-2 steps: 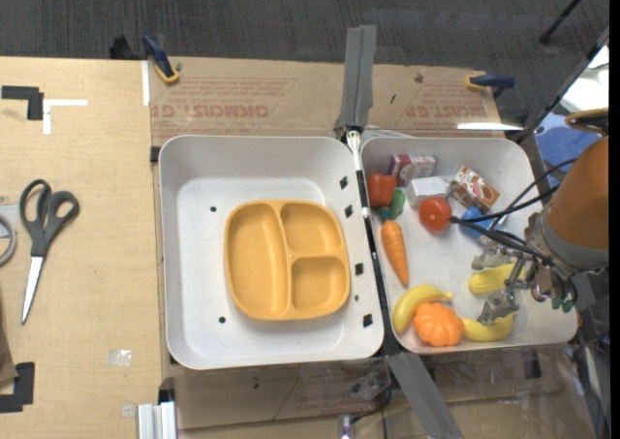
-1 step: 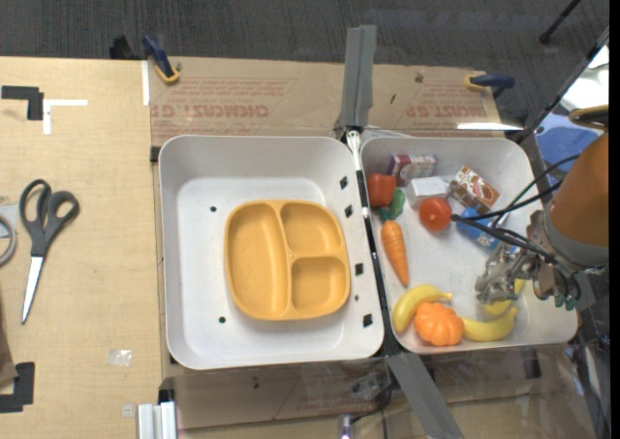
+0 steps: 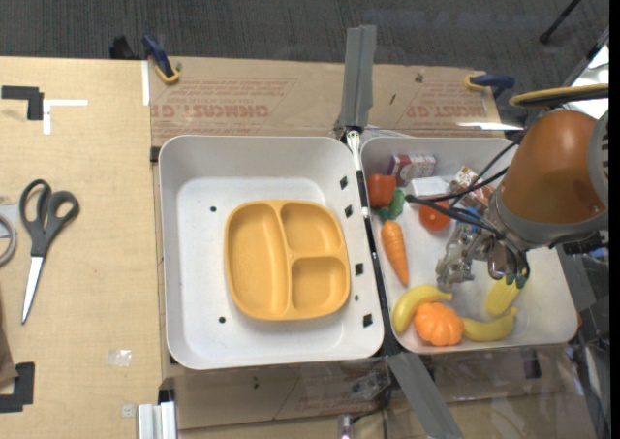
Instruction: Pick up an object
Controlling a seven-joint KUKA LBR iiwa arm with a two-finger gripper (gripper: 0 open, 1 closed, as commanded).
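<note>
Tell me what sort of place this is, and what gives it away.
Most likely a robotics lab bench set up for grasping trials. The signs: a grey and orange arm with its pincer over a white bin of toy food, a neighbouring bin holding a yellow divided plate, and clamped cardboard behind.

We saw a yellow-orange divided plate (image 3: pixel 288 260) in a white bin (image 3: pixel 184 234). We noted an orange carrot (image 3: pixel 394 249), yellow bananas (image 3: pixel 417 302) and black-handled scissors (image 3: pixel 39 234).

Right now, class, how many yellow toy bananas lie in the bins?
2, both in the right white bin: one yellow toy banana beside the orange pumpkin, another beneath the gripper. The arm may hide more.
</note>
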